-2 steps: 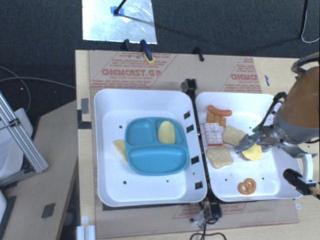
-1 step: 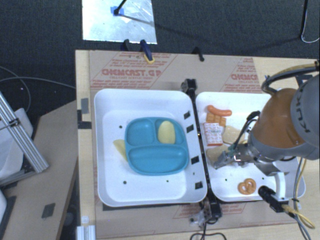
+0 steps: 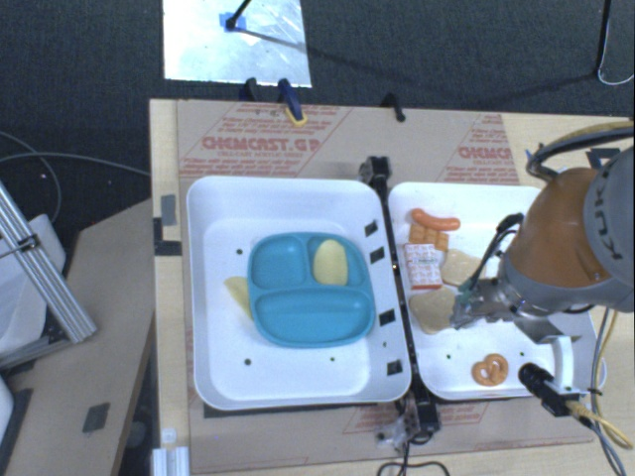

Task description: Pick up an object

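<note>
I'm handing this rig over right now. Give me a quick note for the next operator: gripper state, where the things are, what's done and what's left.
Gripper: low in the right bin, over the pale flat pieces; nothing visibly held.
Right bin: sausage, orange blocks, red-and-white packet, pretzel.
Left bin: blue divided tray with a yellow piece in its upper right compartment; another yellow piece lies at the tray's left edge.
Done: arm positioned over the right bin.
Left: grasp and lift an object.

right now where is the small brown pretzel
In the camera view, the small brown pretzel lies near the front edge of the right-hand shallow white bin, below the gripper and apart from the other food items farther back.
</note>
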